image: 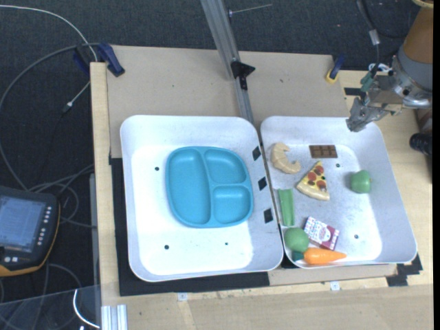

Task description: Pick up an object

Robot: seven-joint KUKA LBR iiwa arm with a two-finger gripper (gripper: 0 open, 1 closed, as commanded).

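Note:
My gripper (358, 121) hangs over the far right corner of the right bin (395, 215), with nothing seen between its tips. Below it in that bin lie a brown chocolate bar (322, 151), a tan croissant-like piece (283, 158), a pizza slice (314, 181) and a green ball (359, 181). Nearer the front edge are a green stick (286, 207), a green round fruit (297, 239), a pink-and-white packet (321, 233) and an orange carrot (324, 256).
The left bin (137, 205) holds a blue divided plate (208, 185). A slanted metal pole (224, 29) rises from the bench behind the bins. Cables and a handheld pendant (24, 229) lie off the bench to the left.

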